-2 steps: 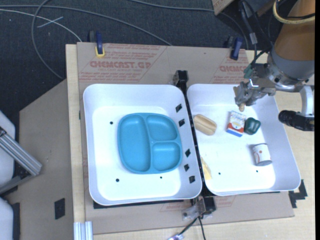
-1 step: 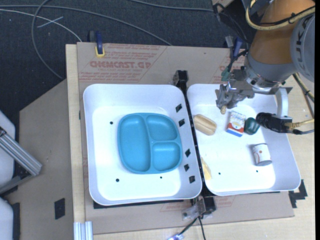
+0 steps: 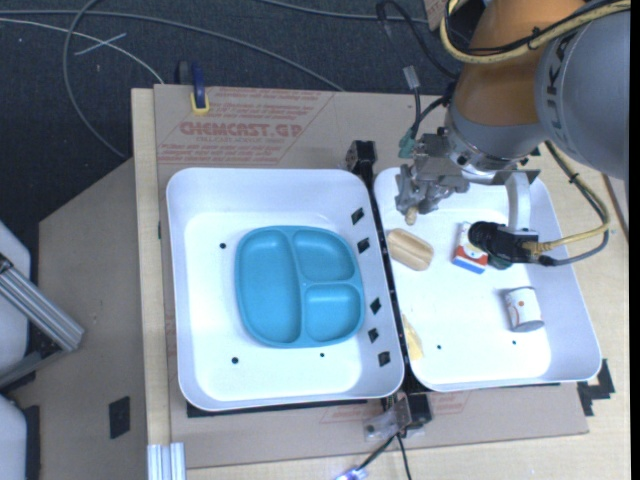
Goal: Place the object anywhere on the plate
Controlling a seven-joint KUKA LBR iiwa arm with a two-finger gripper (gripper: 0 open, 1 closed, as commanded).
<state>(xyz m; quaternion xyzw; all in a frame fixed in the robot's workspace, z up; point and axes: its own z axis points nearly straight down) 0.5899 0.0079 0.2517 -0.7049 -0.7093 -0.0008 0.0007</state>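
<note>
Seen from above: two white bins side by side, left bin [image 3: 190,298] and right bin [image 3: 560,348]. In the left bin, a blue plate [image 3: 298,285] with three compartments, bare. In the right bin, a tan roll [image 3: 409,249], a small red, white and blue block [image 3: 468,258], a grey can [image 3: 522,308] and a yellow scrap [image 3: 413,344] by the bin's near-left edge.

Gripper [image 3: 412,208] hanging over the right bin's upper left part, fingers [image 3: 407,206] pointing down. Whether spread or pressed together: cannot tell, tips too small and dark against the wrist. Nothing visibly pinched between them.

Roll lying just below and slightly right of the fingertips, near but apparently apart from them; likely the thing to move, as a judgement from closeness alone. Block further right of the fingers, can well off to the lower right, plate well to the lower left, across the divider between the bins.

Step in hand, as judged: lining up for a grasp on the roll. To do it well: centre over the roll's middle, turn the wrist to close across its short width, not its length. Descend straight, without nudging it toward the divider. Close gently, as it looks soft. Lift clear of the bin rims before crossing left. Release low over any plate compartment.
</note>
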